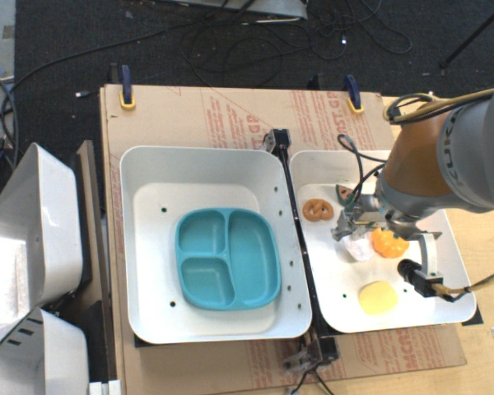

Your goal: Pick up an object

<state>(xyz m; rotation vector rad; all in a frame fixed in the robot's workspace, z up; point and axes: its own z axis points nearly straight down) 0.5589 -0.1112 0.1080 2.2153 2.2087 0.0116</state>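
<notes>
I work over a cardboard-covered bench [230, 113] held by two clamps at its far edge, with dark carpet and loose cables beyond it. Two shallow white bins sit side by side. The left bin [148, 179] holds a teal divided tray [228, 258] near its centre. The right bin [453, 303] holds a small brown pretzel-like piece [317, 211], a yellow round object [378, 297], an orange object [389, 243] and a white object [360, 248]. My gripper [351, 225] hangs low in the right bin, just beside the white and orange objects; I cannot tell how far it is open or whether it has hold of anything
</notes>
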